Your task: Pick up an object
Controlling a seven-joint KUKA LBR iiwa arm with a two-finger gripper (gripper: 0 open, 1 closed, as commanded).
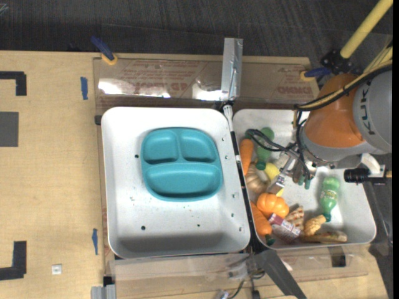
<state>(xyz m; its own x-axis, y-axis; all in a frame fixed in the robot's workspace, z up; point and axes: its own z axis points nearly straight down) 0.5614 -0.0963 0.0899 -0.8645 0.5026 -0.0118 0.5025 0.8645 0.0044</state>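
Observation:
The right bin (365,226) holds several toy foods. Among them are an orange carrot (247,154), a green piece (267,134), a small yellow piece (272,169), an orange pumpkin (272,204) and a green bottle (329,195). A knobbly tan root (297,216) and a red-labelled packet (285,230) lie near the front. My gripper (288,168) hangs low over the middle of this bin, just right of the yellow piece and above the pumpkin. The wrist and dark cables hide its tips.
The left bin (124,217) carries a teal divided plate (181,163). A thin wall (237,167) separates the two bins. The arm's orange band (333,126) covers the right bin's back right corner. A yellow pole (371,17) slants at the top right.

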